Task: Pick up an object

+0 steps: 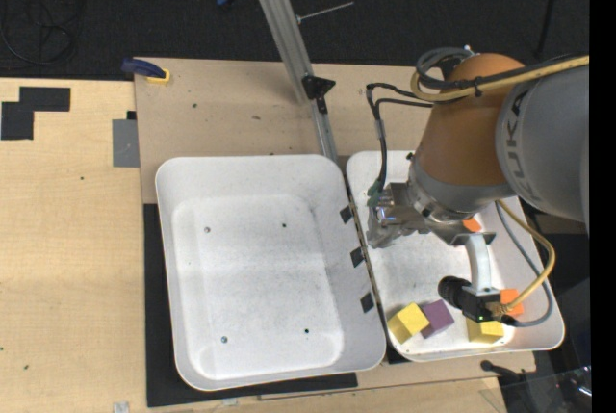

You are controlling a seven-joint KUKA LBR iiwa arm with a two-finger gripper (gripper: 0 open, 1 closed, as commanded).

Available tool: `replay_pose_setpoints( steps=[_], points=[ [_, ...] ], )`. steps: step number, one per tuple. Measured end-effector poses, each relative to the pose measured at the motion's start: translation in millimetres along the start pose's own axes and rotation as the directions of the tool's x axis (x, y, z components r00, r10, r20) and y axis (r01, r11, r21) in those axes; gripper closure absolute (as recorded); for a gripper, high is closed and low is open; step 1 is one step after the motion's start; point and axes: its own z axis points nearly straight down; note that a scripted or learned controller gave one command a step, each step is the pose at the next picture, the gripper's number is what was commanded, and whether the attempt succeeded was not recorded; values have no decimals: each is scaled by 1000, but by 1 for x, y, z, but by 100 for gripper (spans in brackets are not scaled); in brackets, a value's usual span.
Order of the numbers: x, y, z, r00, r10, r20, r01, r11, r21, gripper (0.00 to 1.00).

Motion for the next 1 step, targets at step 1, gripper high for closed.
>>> replay_pose_setpoints(
  steps=[1],
  points=[
    [59,-4,3,1000,-1,0,1,1000,1,100]
  ],
)
